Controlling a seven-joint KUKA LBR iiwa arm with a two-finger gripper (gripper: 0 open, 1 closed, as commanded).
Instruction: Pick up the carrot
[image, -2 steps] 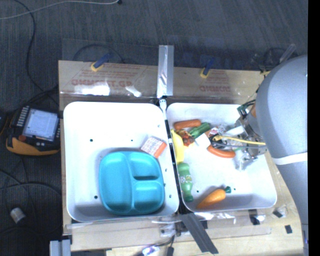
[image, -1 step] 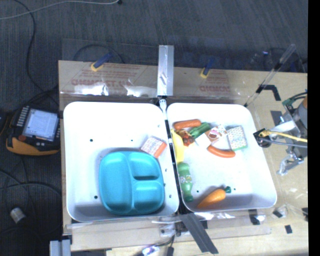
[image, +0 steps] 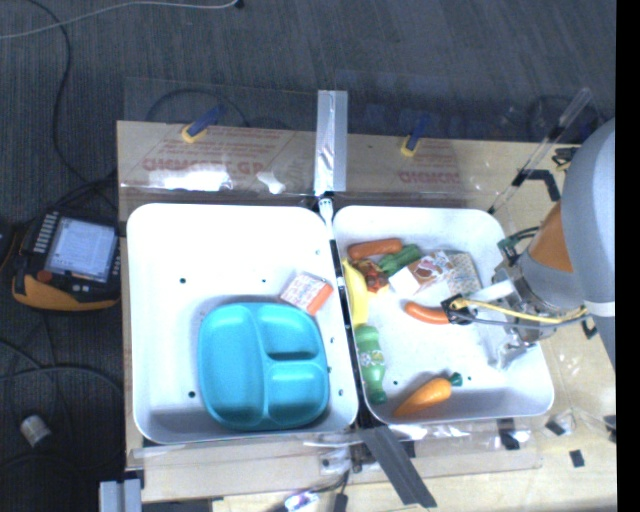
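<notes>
The gripper (image: 506, 350) hangs over the right bin (image: 490, 406), open or closed impossible to tell; the carrot (image: 425, 393) lies near, lower left of it, by the front wall; bare floor between; the packet (image: 442, 270) above-left bears unreadable print.

The tray (image: 262, 365) lies in the left bin (image: 160, 260), a packet (image: 305, 292) just at its far right. In the right bin (image: 470, 222), the carrot (image: 425, 393) lies near, the banana (image: 354, 290) far left.

carrot (image: 425, 394) orange, green top | divided tray (image: 240, 370) turquoise | banana (image: 354, 292) yellow | bottle (image: 370, 356) green
</notes>
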